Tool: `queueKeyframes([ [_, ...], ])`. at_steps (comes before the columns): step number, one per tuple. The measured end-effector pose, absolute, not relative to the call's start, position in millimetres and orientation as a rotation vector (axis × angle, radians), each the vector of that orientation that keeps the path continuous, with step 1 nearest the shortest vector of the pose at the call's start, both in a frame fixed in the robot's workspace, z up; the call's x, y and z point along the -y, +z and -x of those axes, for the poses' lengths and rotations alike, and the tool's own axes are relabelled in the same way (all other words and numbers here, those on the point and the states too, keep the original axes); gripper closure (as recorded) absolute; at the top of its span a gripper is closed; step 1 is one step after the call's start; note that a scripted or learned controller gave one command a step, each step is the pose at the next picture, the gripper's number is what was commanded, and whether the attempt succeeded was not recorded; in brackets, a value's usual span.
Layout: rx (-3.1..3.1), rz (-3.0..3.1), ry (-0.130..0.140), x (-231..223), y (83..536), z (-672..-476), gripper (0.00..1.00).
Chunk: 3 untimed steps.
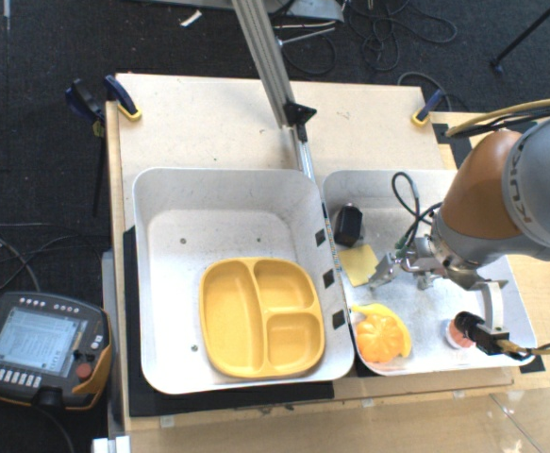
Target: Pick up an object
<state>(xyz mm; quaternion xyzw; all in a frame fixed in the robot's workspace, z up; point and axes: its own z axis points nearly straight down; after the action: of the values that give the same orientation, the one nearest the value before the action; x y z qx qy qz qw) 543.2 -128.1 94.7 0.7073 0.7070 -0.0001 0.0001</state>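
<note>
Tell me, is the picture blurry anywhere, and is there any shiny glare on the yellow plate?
In the camera view the yellow plate looks sharp and evenly lit, with soft shine along its dividers but no strong glare; the left bin shows faint shadows along its walls; the gripper is small and slightly soft, so its details are hard to make out; the floor around the bench is dark.

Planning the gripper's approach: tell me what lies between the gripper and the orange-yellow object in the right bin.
In the camera view, bare white bin floor separates the gripper from the orange-yellow object. A pale yellow piece lies just left of the gripper, off that line.
</note>
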Motion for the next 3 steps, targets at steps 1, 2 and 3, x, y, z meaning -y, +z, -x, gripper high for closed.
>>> queueKeyframes([
  [1,-2.220,-2.220,0.002,128,106,-544.0,1.00],
  [2,-2.221,-2.216,0.004,126,158,-535.7,1.00],
  [3,-2.219,-2.217,0.004,133,203,-537.0,1.00],
])
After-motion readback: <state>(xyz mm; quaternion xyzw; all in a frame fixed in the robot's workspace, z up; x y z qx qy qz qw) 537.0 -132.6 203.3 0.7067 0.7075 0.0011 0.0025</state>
